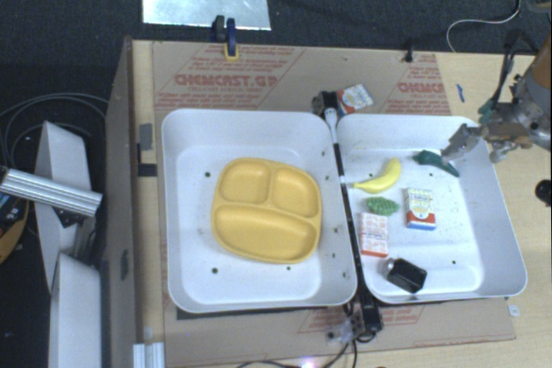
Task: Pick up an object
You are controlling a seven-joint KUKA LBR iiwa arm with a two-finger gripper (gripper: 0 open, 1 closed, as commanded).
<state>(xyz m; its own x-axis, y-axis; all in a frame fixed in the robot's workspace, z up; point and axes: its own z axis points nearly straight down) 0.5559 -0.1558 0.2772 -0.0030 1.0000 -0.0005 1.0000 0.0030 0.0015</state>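
Now the gripper (473,142) hovers, fingers apart and empty, just right of the teal object (435,160); a shallow approach could nudge it away.

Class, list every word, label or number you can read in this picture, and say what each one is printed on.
"CHEMCAST GP": red print on the brown board under the bins, repeated at its other edges.
Small cartons in the right bin: print too small to read.

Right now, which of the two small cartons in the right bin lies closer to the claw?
The carton with the blue bottom edge, right of the green lump. The other carton lies lower left, beside the bin divider, farther from the claw.
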